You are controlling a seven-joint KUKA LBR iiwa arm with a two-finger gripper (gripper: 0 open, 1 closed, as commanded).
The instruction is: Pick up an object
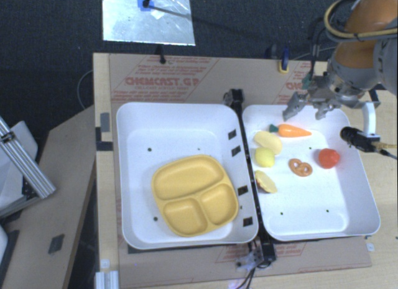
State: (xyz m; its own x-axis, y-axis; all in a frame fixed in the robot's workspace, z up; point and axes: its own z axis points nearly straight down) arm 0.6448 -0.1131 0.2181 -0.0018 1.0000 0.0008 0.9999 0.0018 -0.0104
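Observation:
In the right bin (323, 216) lie toy foods: an orange carrot (293, 131) near the back, a pale yellow potato-like piece (268, 142), a yellow lemon (265, 157), a yellow wedge (266, 182), a round orange slice (301, 168) and a red tomato (328, 157). My gripper (307, 105) hangs over the bin's back edge, just above and behind the carrot. Its two fingers are spread apart with nothing between them.
The left bin (137, 157) holds a yellow divided tray (194, 194). A black clip bar (244, 157) joins the two bins. The arm's grey body and orange band (367, 14) fill the upper right. A silver sheet (148, 8) lies beyond the bench.

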